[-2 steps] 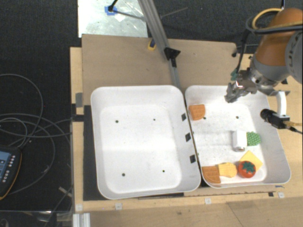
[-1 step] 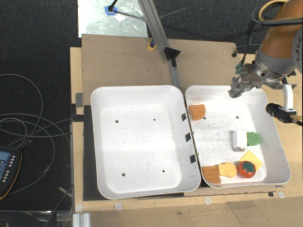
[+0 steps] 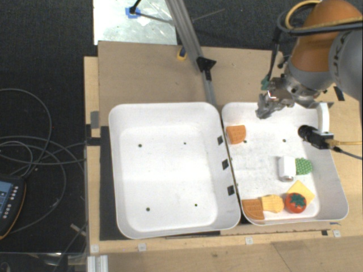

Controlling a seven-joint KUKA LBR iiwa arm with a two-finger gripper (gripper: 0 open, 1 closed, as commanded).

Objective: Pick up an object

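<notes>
My gripper (image 3: 265, 111) hangs over the far edge of the right bin (image 3: 334, 177), with nothing visible between its fingers. An orange bread-like piece (image 3: 236, 134) lies near the bin's left wall, below and left of the gripper. Toward the bin's near right sit a white block (image 3: 286, 168) beside a green piece (image 3: 304, 165). Along the near wall are a red tomato (image 3: 295, 203) on a yellow wedge (image 3: 302, 191), a yellow ridged piece (image 3: 272, 203) and an orange waffle-like piece (image 3: 253, 208).
The left bin (image 3: 164, 169) sits beside the right one, with black clips along the shared wall. A grey pole (image 3: 190, 35) slants across the brown bench top behind the bins. Cables and a pendant lie on the dark floor at left.
</notes>
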